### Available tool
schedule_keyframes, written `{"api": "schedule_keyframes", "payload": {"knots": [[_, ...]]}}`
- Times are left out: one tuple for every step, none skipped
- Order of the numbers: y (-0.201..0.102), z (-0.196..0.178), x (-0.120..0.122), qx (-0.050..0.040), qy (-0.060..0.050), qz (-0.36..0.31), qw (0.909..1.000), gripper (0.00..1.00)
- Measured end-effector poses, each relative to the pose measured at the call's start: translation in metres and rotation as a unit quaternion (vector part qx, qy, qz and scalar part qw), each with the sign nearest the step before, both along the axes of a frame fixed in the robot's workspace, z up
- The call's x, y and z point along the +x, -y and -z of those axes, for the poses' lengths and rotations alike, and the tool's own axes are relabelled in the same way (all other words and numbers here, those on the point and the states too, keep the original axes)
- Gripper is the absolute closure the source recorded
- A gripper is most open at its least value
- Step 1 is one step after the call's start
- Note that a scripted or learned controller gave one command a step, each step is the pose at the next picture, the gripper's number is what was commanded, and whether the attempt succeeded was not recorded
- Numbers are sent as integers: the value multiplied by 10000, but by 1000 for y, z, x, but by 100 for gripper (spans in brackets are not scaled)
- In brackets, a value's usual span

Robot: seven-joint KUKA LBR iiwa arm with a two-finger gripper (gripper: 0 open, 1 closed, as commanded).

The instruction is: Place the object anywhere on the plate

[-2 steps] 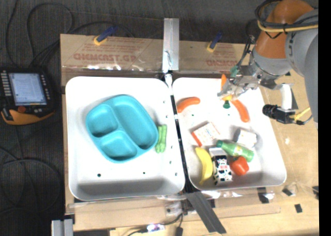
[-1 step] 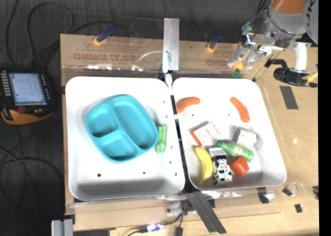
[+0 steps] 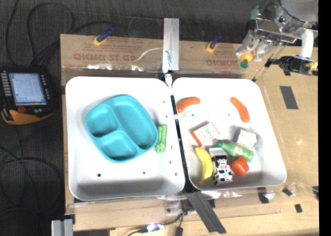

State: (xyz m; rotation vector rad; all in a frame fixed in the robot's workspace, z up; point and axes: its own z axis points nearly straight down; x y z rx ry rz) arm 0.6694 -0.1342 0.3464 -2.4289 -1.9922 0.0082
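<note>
A: Where is the tool [image 3: 247,53]?

B: At the far right, above the brown tabletop [image 3: 297,121] beyond the right bin's far corner, hanging off the grey arm [image 3: 297,2] with its orange band. A small yellow-and-green piece sits right at its tip, but whether it is gripped or how the tool is set, I cannot tell.

A: And what lies in the right bin [image 3: 269,126]?

B: It is a shallow white tray with rounded corners. At its far side lie two smooth orange sausage shapes, one [image 3: 187,103] toward the left, one [image 3: 239,109] toward the right. In the middle is a flat orange-and-white card box [image 3: 206,134], with a small pale block [image 3: 245,138] to its right. Nearer are a green bottle [image 3: 235,149] lying on its side, a curved yellow banana [image 3: 204,163], a black-and-white spotted piece [image 3: 222,169] and a round red piece [image 3: 239,166], all close-packed.

A: The plate?

B: The plate [image 3: 121,127] is glossy turquoise with three compartments, sitting skewed in the left bin [image 3: 83,178]. A green pod-like thing [image 3: 161,139] lies just beside its right rim.
</note>
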Motion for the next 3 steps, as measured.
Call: {"api": "schedule_keyframes", "payload": {"knots": [[-82,69,-40,14,-11,-213,9998,100],[-161,139,-90,22,-19,-545,9985,100],[-222,166,-89,22,-20,-1281,9918,100]]}}
